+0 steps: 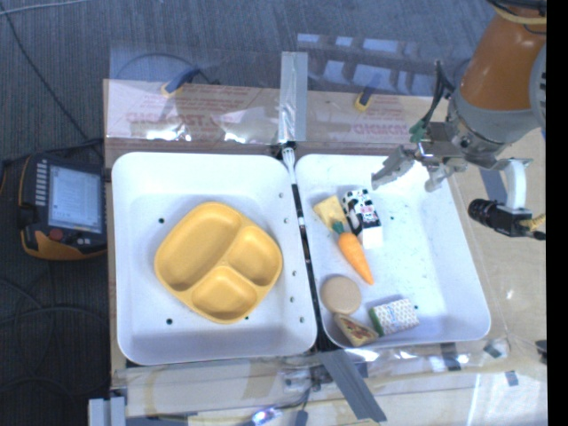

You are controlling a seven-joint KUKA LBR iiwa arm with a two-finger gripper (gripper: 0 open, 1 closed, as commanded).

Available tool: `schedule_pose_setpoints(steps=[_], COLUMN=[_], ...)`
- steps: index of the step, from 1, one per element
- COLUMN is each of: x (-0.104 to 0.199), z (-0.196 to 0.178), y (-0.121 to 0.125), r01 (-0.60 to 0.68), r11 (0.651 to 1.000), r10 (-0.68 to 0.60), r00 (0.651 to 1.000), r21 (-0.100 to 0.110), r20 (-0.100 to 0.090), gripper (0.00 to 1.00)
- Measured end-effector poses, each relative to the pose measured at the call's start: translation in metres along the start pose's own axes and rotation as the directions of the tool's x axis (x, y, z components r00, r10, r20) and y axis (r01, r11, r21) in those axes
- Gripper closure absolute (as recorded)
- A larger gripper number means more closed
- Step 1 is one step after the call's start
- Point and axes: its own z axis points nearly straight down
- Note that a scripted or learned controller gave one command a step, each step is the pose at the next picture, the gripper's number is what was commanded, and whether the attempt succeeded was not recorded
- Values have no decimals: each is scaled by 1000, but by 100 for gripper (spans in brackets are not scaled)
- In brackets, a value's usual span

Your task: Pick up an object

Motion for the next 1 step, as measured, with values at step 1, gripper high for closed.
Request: schedule_pose_setpoints(steps=[1], x=[-51], z=[94], y=[-9], r01=[-56], r11=[998], r10=[56], r00=[998], r21=[1], r20=[0], gripper=[0])
